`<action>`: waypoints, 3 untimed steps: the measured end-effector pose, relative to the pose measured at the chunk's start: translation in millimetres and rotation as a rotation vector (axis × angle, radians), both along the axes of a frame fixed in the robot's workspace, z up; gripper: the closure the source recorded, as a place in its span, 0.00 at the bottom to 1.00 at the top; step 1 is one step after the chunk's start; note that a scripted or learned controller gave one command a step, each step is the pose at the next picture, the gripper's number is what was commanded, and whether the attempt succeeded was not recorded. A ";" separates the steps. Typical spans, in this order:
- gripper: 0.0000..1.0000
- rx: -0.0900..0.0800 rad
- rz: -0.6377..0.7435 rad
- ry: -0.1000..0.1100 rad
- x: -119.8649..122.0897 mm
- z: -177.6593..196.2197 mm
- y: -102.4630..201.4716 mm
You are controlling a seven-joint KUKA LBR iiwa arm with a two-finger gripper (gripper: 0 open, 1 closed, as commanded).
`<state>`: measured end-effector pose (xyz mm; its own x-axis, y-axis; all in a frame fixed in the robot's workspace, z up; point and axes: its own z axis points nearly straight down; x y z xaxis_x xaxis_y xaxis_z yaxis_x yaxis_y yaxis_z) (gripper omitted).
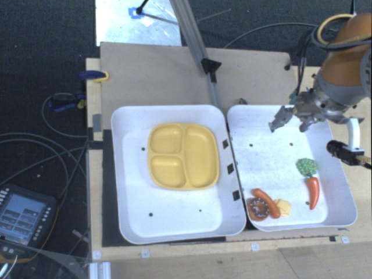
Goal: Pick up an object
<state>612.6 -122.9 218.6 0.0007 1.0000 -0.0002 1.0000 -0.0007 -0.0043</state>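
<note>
Doughnut point(257, 208), sausage point(267, 202), carrot point(313, 192), long axis upright in frame, broccoli point(306, 167): lower right bin point(273, 156), all below-right of open, empty hand point(293, 120) at upper right.

Robotics lab; plywood bench point(157, 74), teach pendant point(20, 214), loose floor cables point(58, 150)

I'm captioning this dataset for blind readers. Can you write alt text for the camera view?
A grey robot arm's open two-finger gripper hovers over the right white bin, which holds a carrot-shaped toy, green toy, sausage and doughnut. The left white bin holds a yellow divided plate.
</note>
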 end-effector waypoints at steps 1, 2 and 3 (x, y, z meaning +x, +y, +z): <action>0.00 0.001 0.001 0.000 -10.3 -49.5 -0.6; 0.00 0.001 0.001 0.001 -11.3 -112.6 0.6; 1.00 0.000 0.000 -0.008 -8.9 -97.7 0.3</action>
<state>603.8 -122.6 120.8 0.0003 1.0000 0.0002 1.0000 -0.0003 0.0034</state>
